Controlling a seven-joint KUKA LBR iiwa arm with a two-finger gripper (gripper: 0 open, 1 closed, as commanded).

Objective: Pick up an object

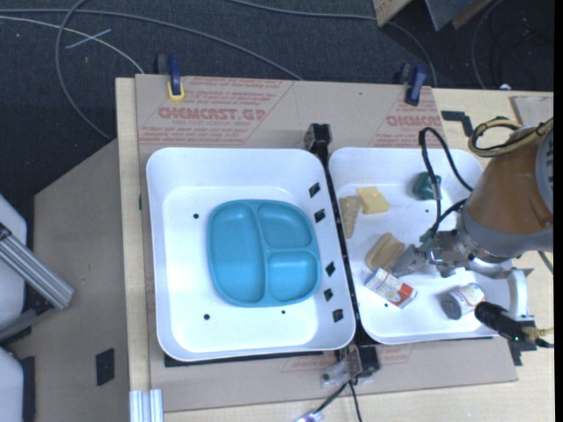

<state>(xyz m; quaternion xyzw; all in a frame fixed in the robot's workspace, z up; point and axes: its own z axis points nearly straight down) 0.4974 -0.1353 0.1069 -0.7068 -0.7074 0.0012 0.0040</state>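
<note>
The bench [220, 104] is a sheet of brown board, and on it sit two shallow white bins side by side. The left bin [176, 236] holds a blue divided plate [262, 251], lying flat near its middle. Take the right bin [387, 328] as the landmark for everything else.

The arm [510, 200] reaches in over the right bin's far right side, grey with an orange section above the wrist. Its gripper [420, 258] hangs low over the middle of the right bin, just beside the tan block; whether it is open or closed cannot be told, and nothing is seen held in it.

Inside the right bin lie several small things. A yellow wedge [373, 200] and a tan piece [350, 214] sit near its upper left. A tan block [383, 251] lies near the centre. A red and white packet [391, 287] lies toward the front, below the tan block. A grey lump [454, 303] rests at the front right, and a green object [427, 185] sits near the back wall.
</note>
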